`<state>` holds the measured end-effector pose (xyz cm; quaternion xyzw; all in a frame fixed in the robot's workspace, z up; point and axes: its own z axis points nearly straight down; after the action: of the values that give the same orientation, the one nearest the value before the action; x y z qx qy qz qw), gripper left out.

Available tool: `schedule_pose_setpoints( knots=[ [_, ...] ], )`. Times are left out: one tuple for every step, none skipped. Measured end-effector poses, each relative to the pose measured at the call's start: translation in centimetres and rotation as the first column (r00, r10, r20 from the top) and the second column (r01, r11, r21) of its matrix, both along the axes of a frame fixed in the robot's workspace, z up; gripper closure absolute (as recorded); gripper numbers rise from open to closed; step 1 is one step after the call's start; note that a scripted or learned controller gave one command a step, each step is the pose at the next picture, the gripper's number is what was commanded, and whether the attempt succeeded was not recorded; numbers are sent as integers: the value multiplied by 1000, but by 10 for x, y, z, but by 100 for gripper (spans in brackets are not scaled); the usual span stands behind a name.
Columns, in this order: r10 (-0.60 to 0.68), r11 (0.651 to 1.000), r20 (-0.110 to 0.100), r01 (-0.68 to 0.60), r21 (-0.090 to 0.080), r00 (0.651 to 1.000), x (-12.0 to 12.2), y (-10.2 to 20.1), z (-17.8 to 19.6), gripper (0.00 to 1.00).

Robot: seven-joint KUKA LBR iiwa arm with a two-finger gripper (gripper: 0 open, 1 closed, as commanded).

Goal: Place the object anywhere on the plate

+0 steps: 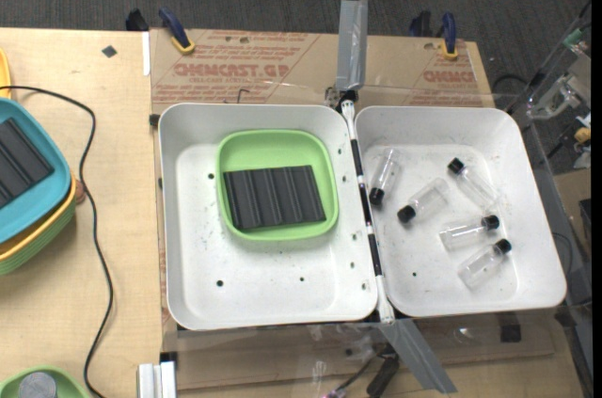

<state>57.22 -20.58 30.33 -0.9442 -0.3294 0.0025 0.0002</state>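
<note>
A green square plate lies in the left white bin, toward its back. A dark ribbed rectangular block rests flat on the plate, covering its front half. In the right white bin lie several clear plastic vials with black caps, among them one near the divider, one in the middle and one at the front right.
Cardboard lies behind the bins, held by blue and yellow clamps. A stack of teal and yellow plates sits at the left edge, with a black cable running down the wooden bench.
</note>
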Motion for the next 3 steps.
schedule_pose_setpoints(
  knots=[
    [-209,978,-2,209,0,978,-20,21,-6,0],
    [-439,898,-2,439,-2,898,-33,37,-7,0],
    [-450,893,-1,450,-1,893,-47,71,-4,0]
  ],
)
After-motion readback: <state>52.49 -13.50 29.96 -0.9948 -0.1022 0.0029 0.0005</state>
